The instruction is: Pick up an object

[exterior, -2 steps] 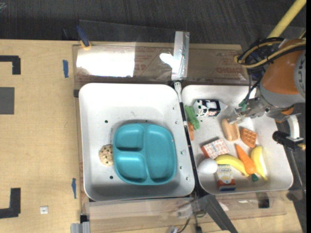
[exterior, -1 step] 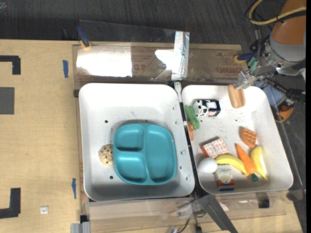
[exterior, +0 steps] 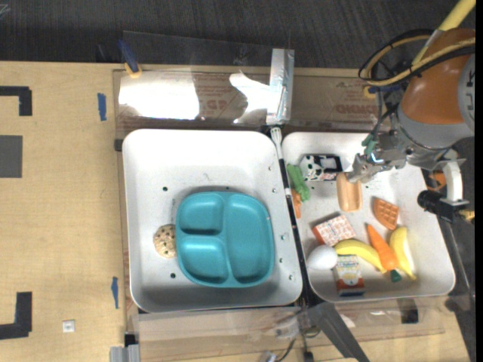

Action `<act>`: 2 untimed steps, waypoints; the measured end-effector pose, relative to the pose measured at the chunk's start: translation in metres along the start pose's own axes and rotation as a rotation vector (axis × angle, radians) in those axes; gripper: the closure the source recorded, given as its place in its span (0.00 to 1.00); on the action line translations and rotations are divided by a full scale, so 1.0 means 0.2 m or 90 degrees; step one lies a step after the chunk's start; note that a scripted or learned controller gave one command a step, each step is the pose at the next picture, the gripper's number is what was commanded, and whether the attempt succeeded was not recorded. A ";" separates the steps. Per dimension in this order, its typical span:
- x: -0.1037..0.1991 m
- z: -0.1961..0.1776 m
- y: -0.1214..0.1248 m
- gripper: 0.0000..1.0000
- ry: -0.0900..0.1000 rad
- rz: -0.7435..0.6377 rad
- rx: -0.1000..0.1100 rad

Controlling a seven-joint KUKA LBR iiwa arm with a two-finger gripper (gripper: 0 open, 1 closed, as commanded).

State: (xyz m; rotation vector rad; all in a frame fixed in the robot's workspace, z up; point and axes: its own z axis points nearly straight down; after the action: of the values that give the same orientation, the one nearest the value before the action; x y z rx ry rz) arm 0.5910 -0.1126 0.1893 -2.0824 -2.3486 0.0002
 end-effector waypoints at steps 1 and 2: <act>-0.01 0.00 0.00 0.00 -0.001 0.001 -0.001; -0.18 0.43 -0.18 0.00 -0.004 0.075 -0.011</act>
State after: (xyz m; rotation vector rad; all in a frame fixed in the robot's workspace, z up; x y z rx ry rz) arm 0.5591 -0.1524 0.1025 -2.2286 -2.2340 -0.0124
